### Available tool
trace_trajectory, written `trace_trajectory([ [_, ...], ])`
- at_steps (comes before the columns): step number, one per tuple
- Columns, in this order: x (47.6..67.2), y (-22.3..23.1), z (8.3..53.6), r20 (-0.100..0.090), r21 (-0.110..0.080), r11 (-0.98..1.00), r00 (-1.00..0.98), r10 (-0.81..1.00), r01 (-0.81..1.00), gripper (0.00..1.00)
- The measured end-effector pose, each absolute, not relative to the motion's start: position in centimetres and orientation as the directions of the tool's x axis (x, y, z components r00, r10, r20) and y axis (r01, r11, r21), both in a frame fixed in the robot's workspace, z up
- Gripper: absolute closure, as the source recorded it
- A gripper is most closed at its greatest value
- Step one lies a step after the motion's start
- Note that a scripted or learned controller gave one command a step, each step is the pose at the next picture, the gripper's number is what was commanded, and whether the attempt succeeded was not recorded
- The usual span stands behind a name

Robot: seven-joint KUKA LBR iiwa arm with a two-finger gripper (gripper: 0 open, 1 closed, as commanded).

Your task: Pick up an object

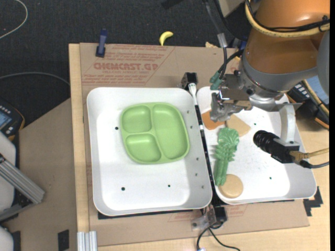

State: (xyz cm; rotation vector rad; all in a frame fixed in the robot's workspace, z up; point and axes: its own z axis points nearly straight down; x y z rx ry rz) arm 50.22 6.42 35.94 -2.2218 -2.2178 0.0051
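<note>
Checking the rt bin (264,179) w/ you: where's the arm (285,41)? (A)

Reaches in from the rt, orange band up top, wrist low over the far-left corner of that bin. (B)

And the jaws? (A)

They sit right above an orange flat piece (209,122), which pokes out from under them on the left side. Whether they touch it, no way to say from this angle. Same for the gap: can't make out if they're spread or pinched, or if they grip anything. (B)

What else is pickable in there? (A)

There's a tan flat piece (239,126) just rt of the orange one, partly under the wrist. Then a green leafy toy (226,150) lies lengthwise beside the bin's left wall, far end near the jaws, near end touching or almost touching a tan round disc (231,186) in the near-left corner. All lie flat on the bin floor. (B)

And the left bin (104,140)? (A)

It holds one green divided plate (154,133), 3 compartments, approx. centred, sitting flat. (B)

Around the bins? (A)

Both rest on a cardboard sheet (125,64) w/ red print, on the desk (52,124). One black clip (189,80) sits at the far end of the seam btw. the bins. There's a blue clip (101,43) on the sheet's far edge, and a small yellow curved thing (166,36) just past that edge on the dark floor (52,14). (B)
</note>
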Motion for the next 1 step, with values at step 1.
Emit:
trace_trajectory([
  [1, 47.83, 8.95, 36.58, 0.001, -0.003, 0.002, -0.002, 1.000, 1.000, 1.00],
])
